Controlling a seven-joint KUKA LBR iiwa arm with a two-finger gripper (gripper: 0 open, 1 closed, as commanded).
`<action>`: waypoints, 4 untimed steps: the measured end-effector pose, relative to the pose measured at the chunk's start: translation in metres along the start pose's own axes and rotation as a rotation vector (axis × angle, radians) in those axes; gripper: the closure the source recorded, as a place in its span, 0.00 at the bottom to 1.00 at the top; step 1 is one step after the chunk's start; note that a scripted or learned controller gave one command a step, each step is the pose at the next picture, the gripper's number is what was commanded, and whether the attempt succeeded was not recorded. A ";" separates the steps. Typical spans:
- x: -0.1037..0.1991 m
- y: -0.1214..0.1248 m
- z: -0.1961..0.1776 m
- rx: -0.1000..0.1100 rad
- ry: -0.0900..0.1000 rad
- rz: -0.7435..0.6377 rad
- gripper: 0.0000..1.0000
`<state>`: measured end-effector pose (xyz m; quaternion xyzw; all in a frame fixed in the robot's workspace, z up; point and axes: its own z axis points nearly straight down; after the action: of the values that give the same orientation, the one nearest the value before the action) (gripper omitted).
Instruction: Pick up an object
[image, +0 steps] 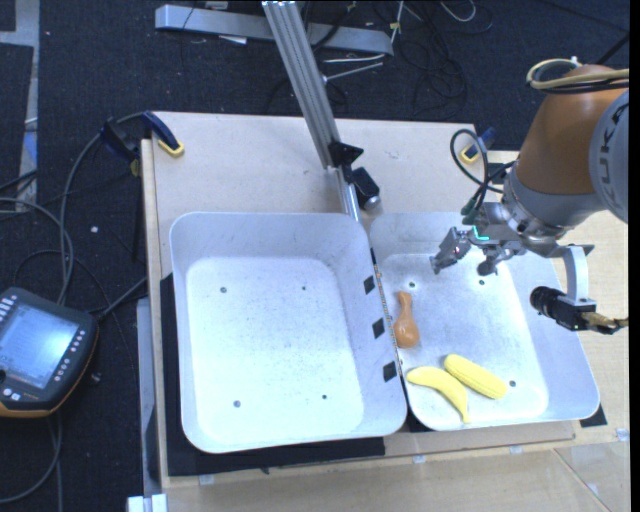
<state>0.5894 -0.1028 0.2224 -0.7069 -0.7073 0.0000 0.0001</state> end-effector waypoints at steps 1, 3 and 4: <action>0.000 0.000 0.000 0.000 0.000 0.000 0.00; -0.007 -0.003 0.086 0.004 0.000 0.001 0.00; -0.007 -0.004 0.129 0.003 0.000 0.000 0.00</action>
<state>0.5858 -0.1094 0.0936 -0.7071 -0.7071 0.0011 0.0012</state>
